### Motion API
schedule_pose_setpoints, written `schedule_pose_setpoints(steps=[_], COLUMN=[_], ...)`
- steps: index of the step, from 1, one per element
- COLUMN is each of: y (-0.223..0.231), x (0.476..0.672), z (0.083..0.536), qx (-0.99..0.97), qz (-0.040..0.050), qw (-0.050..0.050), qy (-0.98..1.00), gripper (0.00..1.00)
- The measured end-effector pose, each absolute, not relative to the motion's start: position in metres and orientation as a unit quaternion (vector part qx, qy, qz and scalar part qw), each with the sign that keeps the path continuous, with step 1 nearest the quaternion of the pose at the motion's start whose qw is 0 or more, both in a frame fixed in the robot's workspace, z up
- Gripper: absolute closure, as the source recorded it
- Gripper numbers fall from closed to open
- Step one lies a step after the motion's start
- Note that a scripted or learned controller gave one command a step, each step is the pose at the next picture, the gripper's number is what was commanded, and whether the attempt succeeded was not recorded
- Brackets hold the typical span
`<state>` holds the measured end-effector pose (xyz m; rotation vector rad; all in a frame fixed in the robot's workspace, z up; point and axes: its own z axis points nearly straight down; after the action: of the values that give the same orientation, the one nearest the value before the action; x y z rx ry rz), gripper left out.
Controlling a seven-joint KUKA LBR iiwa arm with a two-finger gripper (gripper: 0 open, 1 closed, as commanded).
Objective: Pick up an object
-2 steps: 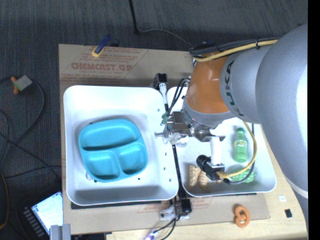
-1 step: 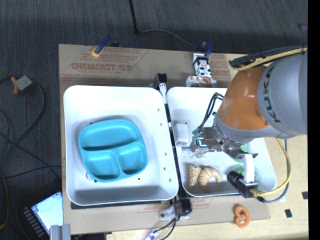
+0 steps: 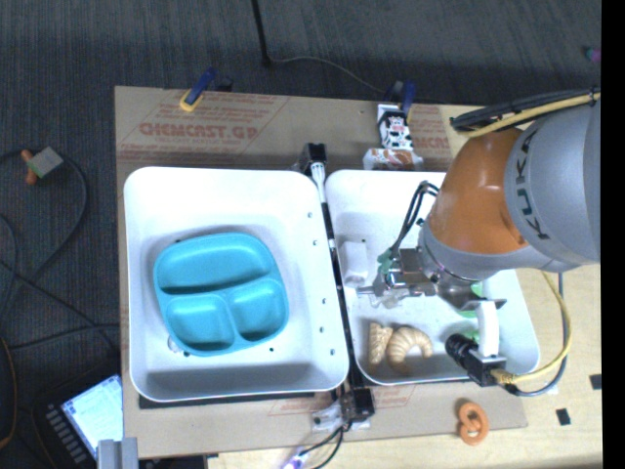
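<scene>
A tan, croissant-shaped object [image 3: 398,345] lies near the front of the right bin [image 3: 366,203]. My gripper [image 3: 388,286] hangs low over the middle of this bin, just behind the croissant shape and apart from it. The grey and orange arm [image 3: 488,208] covers most of the bin's right half, hiding whatever lies under it. A bit of green [image 3: 477,308] shows at the wrist's edge; I cannot tell what it is.
The left bin [image 3: 146,223] holds a blue divided tray [image 3: 221,291]. A black divider [image 3: 330,252] runs between the two bins. On the bench's front edge lies a small orange ring [image 3: 472,421]. Clamps and a small box sit along the back edge.
</scene>
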<state>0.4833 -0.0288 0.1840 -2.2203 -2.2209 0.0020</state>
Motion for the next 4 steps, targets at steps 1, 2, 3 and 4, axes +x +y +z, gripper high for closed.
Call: schedule_pose_setpoints(steps=[1,2,3,4], y=[-0.0321,-0.0258,-0.0275,-0.0241], x=[0.4833,0.4834,0.4834,0.4835], z=[0.184,0.184,0.184,0.1841], qx=[-0.707,-0.707,-0.707,-0.707], qz=[0.0006,0.0005,0.0005,0.0004], qw=[0.001,0.001,0.001,0.001], qy=[-0.707,-0.707,-0.708,-0.707], gripper=[1.0,1.0,1.0,1.0])
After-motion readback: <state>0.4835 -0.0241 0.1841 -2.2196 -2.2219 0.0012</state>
